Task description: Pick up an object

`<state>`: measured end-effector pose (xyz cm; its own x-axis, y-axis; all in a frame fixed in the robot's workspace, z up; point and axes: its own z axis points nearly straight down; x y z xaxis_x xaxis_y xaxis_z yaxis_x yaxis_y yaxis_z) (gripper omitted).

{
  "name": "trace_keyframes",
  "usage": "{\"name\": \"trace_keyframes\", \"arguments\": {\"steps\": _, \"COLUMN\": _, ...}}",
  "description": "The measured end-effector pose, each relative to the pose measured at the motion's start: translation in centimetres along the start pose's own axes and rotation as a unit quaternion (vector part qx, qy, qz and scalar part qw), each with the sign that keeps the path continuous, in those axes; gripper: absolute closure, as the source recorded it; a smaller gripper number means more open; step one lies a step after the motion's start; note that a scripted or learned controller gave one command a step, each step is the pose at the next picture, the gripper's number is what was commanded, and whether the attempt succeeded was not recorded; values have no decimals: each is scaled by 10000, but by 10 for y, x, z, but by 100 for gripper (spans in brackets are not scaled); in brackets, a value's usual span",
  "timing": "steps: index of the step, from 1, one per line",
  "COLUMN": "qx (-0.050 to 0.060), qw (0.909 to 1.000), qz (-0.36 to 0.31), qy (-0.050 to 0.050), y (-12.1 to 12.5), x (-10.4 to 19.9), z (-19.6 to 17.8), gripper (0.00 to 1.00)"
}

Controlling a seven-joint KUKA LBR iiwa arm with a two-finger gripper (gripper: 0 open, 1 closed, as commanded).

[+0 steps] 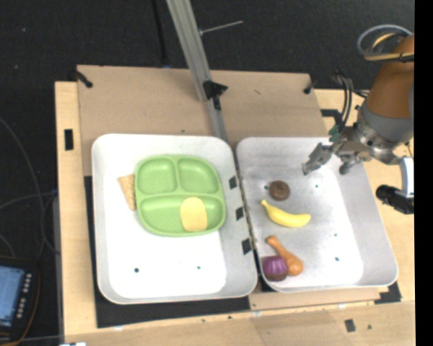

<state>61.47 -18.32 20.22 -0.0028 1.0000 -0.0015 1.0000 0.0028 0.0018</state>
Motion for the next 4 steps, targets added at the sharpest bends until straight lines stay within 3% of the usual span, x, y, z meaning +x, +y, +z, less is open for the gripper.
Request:
{"name": "trace_keyframes", "arguments": {"steps": 1, "qx": 1, "qw": 10000, "qz": -3, "qy": -3, "y": 0, "x": 0, "z": 0, "gripper": 0}}
{"name": "trace_keyframes", "arguments": {"steps": 3, "qx": 26, "qw": 10000, "qz": 14, "qy": 0, "y": 0, "x": 0, "z": 95, "gripper": 0}}
{"name": "trace_keyframes", "arguments": {"steps": 4, "qx": -3, "qw": 10000, "qz": 17, "qy": -5, "y": 1, "x": -1, "z": 80, "gripper": 100}}
